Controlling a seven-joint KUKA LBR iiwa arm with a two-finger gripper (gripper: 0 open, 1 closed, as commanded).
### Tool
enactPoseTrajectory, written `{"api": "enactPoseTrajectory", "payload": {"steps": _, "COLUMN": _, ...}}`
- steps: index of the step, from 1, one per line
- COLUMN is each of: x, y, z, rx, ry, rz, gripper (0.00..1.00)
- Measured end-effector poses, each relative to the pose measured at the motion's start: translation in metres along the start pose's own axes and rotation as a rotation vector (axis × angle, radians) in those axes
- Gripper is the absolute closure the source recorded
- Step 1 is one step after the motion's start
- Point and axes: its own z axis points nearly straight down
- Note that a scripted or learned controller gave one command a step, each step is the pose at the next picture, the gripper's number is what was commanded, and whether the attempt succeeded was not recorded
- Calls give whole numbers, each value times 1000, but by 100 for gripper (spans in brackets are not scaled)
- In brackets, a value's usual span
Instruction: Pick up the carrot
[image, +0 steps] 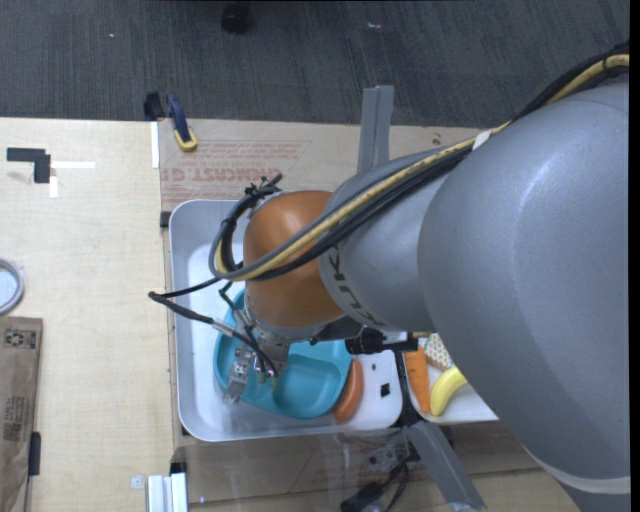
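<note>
1. Large robot arm: plain grey shell, with a glossy orange band above the wrist.
2. Cables along the arm: black, one yellow.
3. Shallow plastic bin: white.
4. Bowl-shaped plastic dish just beside the jaws: turquoise blue.
5. Long tapered carrot: orange.
6. Curved banana next to it: yellow.
7. Wooden bench top: pale tan.

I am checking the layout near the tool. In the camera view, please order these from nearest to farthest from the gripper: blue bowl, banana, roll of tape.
From the gripper:
1. Blue bowl, directly beside it in the left bin.
2. Banana, in the right bin.
3. Roll of tape, at the bench's left edge.
</note>
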Motion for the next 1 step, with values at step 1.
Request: {"api": "enactPoseTrajectory", "payload": {"steps": 1, "x": -4, "y": -71, "z": -103, "rx": 6, "ry": 3, "rz": 33, "gripper": 0}}
